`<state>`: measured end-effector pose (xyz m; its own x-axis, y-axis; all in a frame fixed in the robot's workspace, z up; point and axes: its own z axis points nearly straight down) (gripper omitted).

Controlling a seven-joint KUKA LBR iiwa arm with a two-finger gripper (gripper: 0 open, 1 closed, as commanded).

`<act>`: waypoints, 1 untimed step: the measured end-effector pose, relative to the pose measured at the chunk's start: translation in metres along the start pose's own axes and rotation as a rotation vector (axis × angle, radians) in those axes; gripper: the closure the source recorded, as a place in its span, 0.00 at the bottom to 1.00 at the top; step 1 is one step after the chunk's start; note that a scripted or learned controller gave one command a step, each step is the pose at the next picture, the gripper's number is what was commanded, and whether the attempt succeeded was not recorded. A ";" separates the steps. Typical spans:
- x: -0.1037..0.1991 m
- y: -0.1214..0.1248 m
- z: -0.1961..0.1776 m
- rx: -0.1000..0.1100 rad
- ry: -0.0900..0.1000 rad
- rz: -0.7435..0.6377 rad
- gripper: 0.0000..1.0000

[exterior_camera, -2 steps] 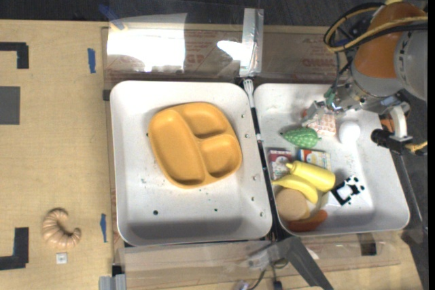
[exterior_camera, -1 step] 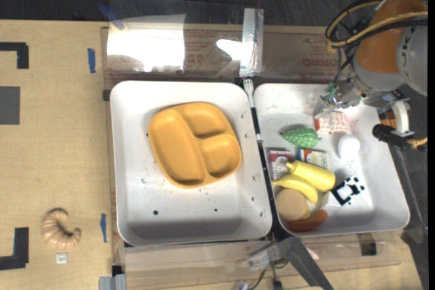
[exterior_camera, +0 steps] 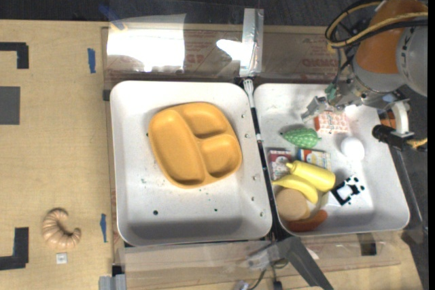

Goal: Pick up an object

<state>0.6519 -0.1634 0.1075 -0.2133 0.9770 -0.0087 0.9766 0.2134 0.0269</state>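
Low along the tabletop (exterior_camera: 47,166), well off from the claw (exterior_camera: 326,102) and outside both bins, lies a curled, ridged pastry shape (exterior_camera: 61,229), pale tan and croissant-like.

The claw hangs over the far part of the right bin (exterior_camera: 391,214), at the end of the grey arm (exterior_camera: 401,51) with its orange band. Whether it is open, or has hold of anything, I cannot tell; its tip is small and muddled against the white bin floor.

Candidates for picking sit crowded just beside and below it, probably tipped in loosely, as they overlap. Nearest are a small red-and-white carton (exterior_camera: 331,122) and a flat green leaf-shaped piece (exterior_camera: 301,137). A smooth white egg-like lump (exterior_camera: 352,147) rests close by. Further from the claw lie a glossy yellow banana (exterior_camera: 307,176), a printed card (exterior_camera: 280,163) partly beneath it, a round brown bun-like thing (exterior_camera: 293,204), and a black-and-white marker tag (exterior_camera: 348,189).

Across the divider, the left bin (exterior_camera: 129,200) carries a matte orange sectioned tray (exterior_camera: 194,142), rounded and moulded.
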 end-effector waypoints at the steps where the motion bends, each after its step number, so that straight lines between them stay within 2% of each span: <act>1: 0.014 -0.037 0.008 -0.005 -0.009 -0.189 0.00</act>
<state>0.6126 -0.1580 0.0988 -0.3924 0.9195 -0.0226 0.9191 0.3929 0.0291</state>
